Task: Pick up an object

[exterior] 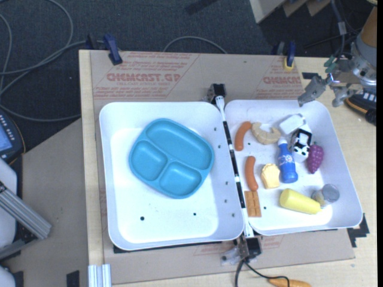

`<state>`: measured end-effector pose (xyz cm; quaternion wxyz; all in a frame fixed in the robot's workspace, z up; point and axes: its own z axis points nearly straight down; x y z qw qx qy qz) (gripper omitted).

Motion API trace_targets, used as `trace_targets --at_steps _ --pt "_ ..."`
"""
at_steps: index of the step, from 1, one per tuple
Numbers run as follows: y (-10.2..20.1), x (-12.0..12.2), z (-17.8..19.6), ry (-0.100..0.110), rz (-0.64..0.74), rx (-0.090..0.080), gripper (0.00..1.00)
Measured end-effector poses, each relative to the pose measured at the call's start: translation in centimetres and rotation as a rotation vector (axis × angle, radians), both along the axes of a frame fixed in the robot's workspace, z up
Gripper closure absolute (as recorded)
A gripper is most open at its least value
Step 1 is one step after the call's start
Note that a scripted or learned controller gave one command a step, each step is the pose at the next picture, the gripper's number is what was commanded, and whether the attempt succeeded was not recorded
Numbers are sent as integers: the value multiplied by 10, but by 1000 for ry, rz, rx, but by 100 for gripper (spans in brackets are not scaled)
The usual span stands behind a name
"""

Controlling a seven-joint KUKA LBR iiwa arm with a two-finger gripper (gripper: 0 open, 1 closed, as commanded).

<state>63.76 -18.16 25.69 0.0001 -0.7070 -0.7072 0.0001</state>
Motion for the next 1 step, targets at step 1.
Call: trace_targets --at_steps 1 --pt "-20 -38 -103 12 -4 3 0"
